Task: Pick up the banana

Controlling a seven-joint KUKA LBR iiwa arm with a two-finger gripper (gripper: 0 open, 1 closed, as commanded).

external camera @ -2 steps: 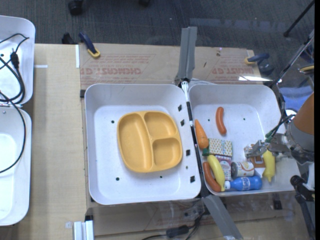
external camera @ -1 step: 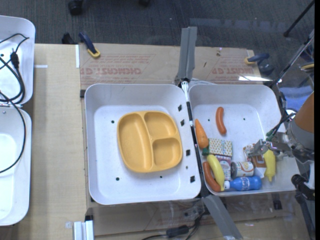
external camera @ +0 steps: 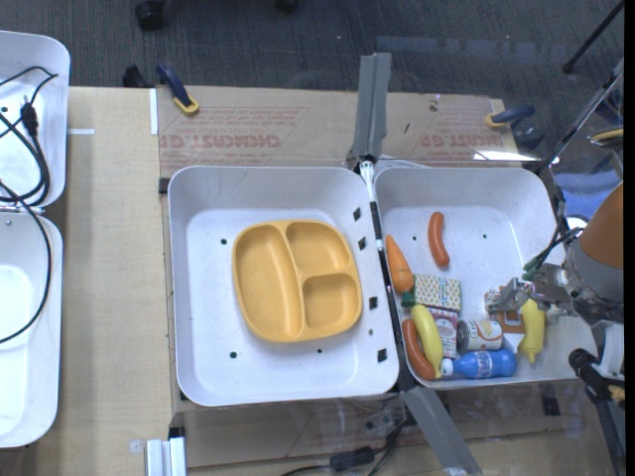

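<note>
We see our hand (external camera: 516, 297) low in the right bin (external camera: 466, 181), at its right side, just left of a banana (external camera: 533, 329) that lies along the near right wall; whether the hand is open or closed, or has hold of anything, we cannot tell. A second banana (external camera: 428, 333) lies near the bin's left wall beside a red sausage (external camera: 438, 239), a carrot (external camera: 398, 263) and a bottle (external camera: 480, 365), while the left bin (external camera: 198, 266) carries a yellow divided plate (external camera: 296, 280)
</note>
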